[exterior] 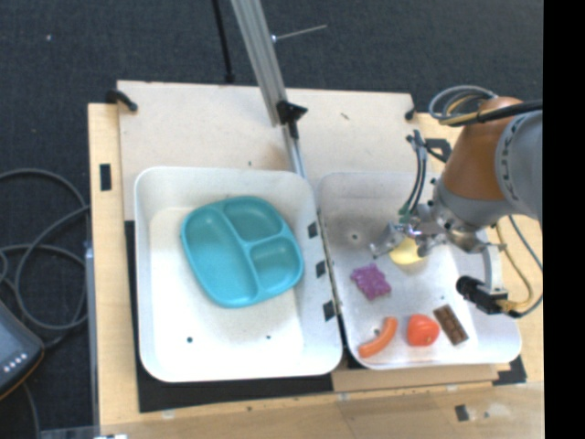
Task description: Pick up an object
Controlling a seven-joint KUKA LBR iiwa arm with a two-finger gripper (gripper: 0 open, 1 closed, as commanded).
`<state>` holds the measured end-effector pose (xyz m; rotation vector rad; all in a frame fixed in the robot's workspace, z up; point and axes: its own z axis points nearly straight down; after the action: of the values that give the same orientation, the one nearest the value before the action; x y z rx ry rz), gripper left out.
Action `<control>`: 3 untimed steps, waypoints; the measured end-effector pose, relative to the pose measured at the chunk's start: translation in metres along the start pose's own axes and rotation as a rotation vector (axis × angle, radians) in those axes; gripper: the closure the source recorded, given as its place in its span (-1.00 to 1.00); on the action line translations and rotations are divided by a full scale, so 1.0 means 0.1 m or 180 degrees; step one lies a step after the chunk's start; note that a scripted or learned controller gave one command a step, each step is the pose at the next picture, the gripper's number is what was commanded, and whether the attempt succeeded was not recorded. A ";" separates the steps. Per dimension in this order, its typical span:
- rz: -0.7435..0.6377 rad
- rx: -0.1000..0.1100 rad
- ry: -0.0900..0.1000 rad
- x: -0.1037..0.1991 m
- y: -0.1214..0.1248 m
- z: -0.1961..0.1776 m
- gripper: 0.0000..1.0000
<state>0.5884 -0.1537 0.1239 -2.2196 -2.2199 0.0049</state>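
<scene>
Yellow and rounded, a small plastic object (409,254) lies in the upper middle of the right-hand shallow white bin (352,199), and the two-finger gripper (405,237) is seen directly above it, apparently touching or nearly so. Whether the gripper is open or closed, or has anything in its grasp, cannot be told. Around the yellow piece, a purple knobbly block (371,282) sits at seven o'clock, an orange-red round ball (421,330) at six o'clock, a curved orange carrot-like piece (379,337) further toward seven, and a brown rectangular bar (450,325) at five. A turquoise divided plastic plate (242,250) rests in the left-hand white bin (155,273). Slipping is judged the main risk: a smooth rounded form could be squeezed out sideways, and the purple block nearby could be nudged.
</scene>
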 end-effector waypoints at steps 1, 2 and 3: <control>0.0005 -0.0027 -0.0012 -0.02 0.02 0.21 -1.00; 0.0023 -0.0044 -0.0012 -0.03 0.03 0.08 1.00; 0.0007 -0.0035 -0.0006 -0.04 0.00 -0.56 1.00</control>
<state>0.5883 -0.1576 0.1794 -2.2285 -2.2240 -0.0055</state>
